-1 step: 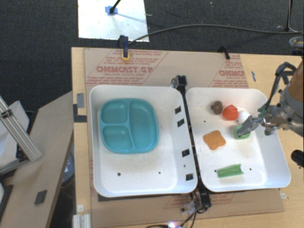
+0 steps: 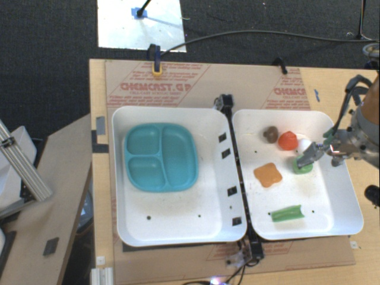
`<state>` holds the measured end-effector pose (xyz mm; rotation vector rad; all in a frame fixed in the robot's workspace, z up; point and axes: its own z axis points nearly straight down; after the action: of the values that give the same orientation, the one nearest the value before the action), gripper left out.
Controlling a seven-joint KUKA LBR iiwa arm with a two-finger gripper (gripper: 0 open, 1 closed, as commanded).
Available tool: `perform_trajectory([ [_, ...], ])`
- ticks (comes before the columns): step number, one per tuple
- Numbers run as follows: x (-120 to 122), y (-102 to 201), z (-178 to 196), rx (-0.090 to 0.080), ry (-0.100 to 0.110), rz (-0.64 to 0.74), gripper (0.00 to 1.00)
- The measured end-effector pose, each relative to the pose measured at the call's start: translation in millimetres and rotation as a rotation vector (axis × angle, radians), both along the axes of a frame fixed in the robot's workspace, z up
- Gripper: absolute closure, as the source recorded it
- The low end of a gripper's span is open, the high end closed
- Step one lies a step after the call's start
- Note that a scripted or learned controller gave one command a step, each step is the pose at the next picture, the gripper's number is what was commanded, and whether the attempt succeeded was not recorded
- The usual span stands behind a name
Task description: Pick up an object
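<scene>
Hovering over right bin [image 2: 341,215], gripper [image 2: 307,157] low above small green piece [image 2: 303,167] beside red ball [image 2: 288,140]. Fingers: state cannot be told, blurred. Green piece judged light, probably soft plastic, possibly slippery; best taken across its narrow sides. Piece partly covered by gripper; contact unclear. Teal plate [image 2: 160,157] in left bin.

Teal plate [image 2: 160,158], orange piece [image 2: 268,174].
</scene>
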<state>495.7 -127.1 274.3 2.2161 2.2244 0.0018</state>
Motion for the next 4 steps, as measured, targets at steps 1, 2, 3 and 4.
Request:
perform_trajectory([
  [1, 0.3, 7.9, -56.7, 0.001, 0.001, -0.002, 0.00],
  [2, -1.8, 12.3, -99.3, 0.002, 0.004, -0.003, 0.00],
  [3, 0.1, 13.4, -140.7, 0.001, 0.003, -0.003, 0.00],
  [4, 1.1, 13.1, -128.7, 0.000, 0.000, -0.002, 1.00],
])
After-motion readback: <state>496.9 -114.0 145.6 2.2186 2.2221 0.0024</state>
